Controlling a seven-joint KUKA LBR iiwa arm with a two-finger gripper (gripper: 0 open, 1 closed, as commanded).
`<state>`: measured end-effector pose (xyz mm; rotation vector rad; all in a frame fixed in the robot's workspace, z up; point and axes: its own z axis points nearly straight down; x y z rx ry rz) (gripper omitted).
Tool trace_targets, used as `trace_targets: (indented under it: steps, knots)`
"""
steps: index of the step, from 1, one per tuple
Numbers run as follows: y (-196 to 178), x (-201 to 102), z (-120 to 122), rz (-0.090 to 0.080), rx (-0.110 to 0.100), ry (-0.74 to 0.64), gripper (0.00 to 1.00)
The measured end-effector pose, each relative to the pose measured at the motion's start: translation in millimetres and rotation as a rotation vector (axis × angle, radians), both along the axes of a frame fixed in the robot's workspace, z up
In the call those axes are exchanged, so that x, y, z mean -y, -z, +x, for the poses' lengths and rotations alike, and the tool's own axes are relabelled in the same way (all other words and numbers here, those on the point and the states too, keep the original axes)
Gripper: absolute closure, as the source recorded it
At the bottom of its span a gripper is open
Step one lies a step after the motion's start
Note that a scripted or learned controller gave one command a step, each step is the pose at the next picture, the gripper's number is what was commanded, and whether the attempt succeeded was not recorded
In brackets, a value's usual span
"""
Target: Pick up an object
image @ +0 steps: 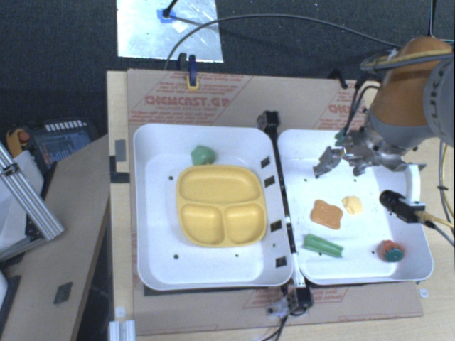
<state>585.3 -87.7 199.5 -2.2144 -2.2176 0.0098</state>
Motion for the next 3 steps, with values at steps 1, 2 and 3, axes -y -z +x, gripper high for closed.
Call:
trace_targets:
  steps: [1, 2, 3]
  knots:
    - [-5, 0, 3, -0.001, 0.011, -0.002, 0.00]
    - [37, -3, 0, -0.001, 0.007, 0.000, 0.00]
    - [97, 2, -6, -0.001, 0.006, 0.001, 0.00]
